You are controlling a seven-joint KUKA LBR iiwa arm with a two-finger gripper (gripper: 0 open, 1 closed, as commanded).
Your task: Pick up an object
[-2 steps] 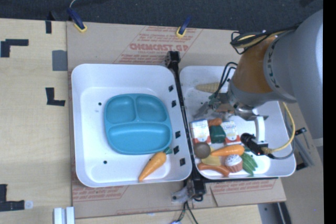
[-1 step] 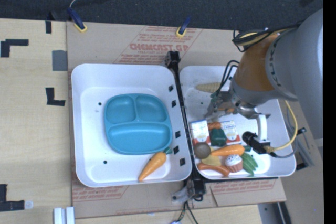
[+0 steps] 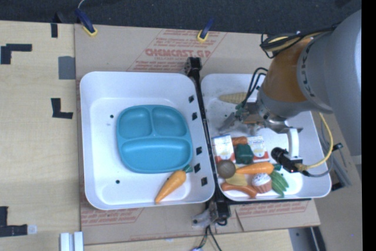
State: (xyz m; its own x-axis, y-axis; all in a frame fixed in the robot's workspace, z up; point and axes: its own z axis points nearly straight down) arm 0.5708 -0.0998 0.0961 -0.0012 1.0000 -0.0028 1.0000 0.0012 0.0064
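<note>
My gripper (image 3: 236,117) hangs low in the upper left part of the right bin (image 3: 314,188), under the grey wrist with the orange band (image 3: 288,76). A pale yellow corn cob (image 3: 232,97) lies just behind it. In front of it sits a cluster of toy food: a white and red packet (image 3: 222,147), a green block (image 3: 244,154), a brown ball (image 3: 226,169), an orange carrot (image 3: 254,168), a sausage (image 3: 238,188) and a green pepper (image 3: 279,183). I see nothing held in the gripper.
The left bin (image 3: 94,144) holds a blue divided plate (image 3: 154,138) and a second orange carrot (image 3: 171,184) by its front right corner. A black divider (image 3: 200,120) runs between the bins. A yellow cable (image 3: 320,164) loops off the arm over the right bin's right side.
</note>
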